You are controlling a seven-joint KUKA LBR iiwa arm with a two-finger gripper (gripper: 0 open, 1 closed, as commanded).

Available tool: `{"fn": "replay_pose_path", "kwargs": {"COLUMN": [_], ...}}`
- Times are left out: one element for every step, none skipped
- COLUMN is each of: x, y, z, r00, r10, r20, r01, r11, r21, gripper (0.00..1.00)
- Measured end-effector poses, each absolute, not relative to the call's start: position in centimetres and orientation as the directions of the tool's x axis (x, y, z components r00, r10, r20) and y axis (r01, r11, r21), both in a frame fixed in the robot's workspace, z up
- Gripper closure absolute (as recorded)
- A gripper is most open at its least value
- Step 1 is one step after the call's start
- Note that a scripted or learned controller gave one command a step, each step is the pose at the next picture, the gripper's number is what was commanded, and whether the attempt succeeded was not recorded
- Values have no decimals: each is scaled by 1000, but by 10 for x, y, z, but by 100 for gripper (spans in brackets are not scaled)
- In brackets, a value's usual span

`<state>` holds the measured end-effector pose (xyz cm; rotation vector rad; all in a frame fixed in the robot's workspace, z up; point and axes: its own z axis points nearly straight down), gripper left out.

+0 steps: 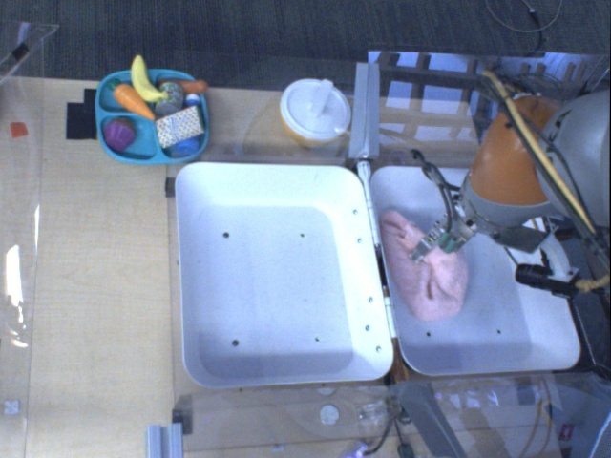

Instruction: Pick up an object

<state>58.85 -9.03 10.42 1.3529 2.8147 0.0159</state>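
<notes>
Where the bench runs out to the far left, a blue divided tray (151, 151) sits on the wood, holding a yellow banana (144, 80), an orange carrot (132, 100), a purple piece (119, 134) and a checked block (180, 125). To its right, at the far edge, stands a white lidded cup (316, 110) with a yellow base. Nearer lie the 2 white bins, touching along their shared edge. The left bin (277, 275) shows only its bare floor with a few small dark holes. The right bin (506, 327) holds 1 thing, a crumpled pink cloth (425, 270), lying against that bin's left wall and reaching toward the middle. The gripper (437, 243) is down on the cloth's upper right part, its tip against the fabric; whether its fingers are apart or together cannot be told at this size. Behind it, the arm's orange band (511, 165) and grey body rise toward the right.
</notes>
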Motion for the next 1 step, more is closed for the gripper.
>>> {"fn": "replay_pose_path", "kwargs": {"x": [618], "y": [-75], "z": [186], "r00": [-583], "r10": [813], "r20": [-4], "r01": [813], "r11": [583], "r21": [5], "gripper": [100]}}
